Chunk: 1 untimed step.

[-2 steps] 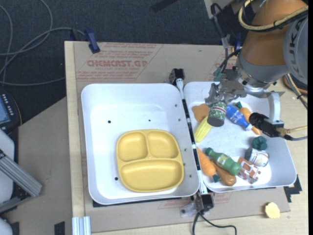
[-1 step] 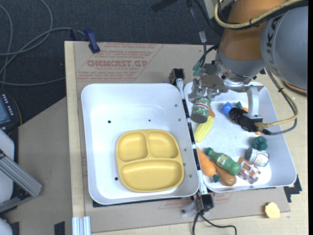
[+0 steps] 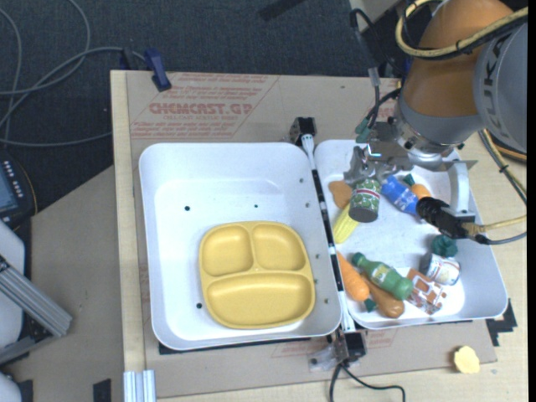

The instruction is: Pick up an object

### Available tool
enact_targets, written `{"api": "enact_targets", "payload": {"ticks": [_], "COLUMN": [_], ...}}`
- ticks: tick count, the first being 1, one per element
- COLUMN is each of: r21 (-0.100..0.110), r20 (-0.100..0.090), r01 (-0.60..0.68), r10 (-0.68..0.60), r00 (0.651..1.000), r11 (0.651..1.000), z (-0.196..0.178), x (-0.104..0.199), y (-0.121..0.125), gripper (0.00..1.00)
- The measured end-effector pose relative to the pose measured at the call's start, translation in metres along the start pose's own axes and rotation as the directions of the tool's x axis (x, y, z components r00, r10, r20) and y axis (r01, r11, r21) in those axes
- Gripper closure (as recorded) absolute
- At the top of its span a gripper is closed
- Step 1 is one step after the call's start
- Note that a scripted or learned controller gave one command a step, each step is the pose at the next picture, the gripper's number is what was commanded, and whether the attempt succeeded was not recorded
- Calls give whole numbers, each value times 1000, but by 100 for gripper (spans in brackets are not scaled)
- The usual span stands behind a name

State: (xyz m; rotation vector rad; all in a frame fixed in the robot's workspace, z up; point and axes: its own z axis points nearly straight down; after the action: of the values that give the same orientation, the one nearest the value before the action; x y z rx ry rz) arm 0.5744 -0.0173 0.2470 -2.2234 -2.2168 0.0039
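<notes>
My gripper (image 3: 365,172) hangs over the upper left part of the right bin (image 3: 490,296). Directly below it, touching or nearly touching, stands a small can with a green and dark label (image 3: 366,204). Whether the can is in its grasp is not visible. A yellow corn cob (image 3: 346,221) lies just under the can, an orange piece (image 3: 338,193) to its left, and a blue bottle (image 3: 399,195) to its right.
Lower in the right bin lie a carrot (image 3: 356,282), a green bottle (image 3: 383,276), a brown sausage (image 3: 390,307), a red-and-white packet (image 3: 427,292), a small tin (image 3: 442,270) and a teal piece (image 3: 443,245). The left bin (image 3: 167,182) holds a yellow divided plate (image 3: 255,273). A yellow bit (image 3: 466,359) lies on the bench.
</notes>
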Motion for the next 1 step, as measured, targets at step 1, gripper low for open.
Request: {"api": "enact_targets", "payload": {"ticks": [1], "r21": [0], "r20": [-1], "r01": [6], "r10": [-6], "r00": [1000], "r11": [1000], "z": [16], "x": [32], "y": [-3], "gripper": [100]}}
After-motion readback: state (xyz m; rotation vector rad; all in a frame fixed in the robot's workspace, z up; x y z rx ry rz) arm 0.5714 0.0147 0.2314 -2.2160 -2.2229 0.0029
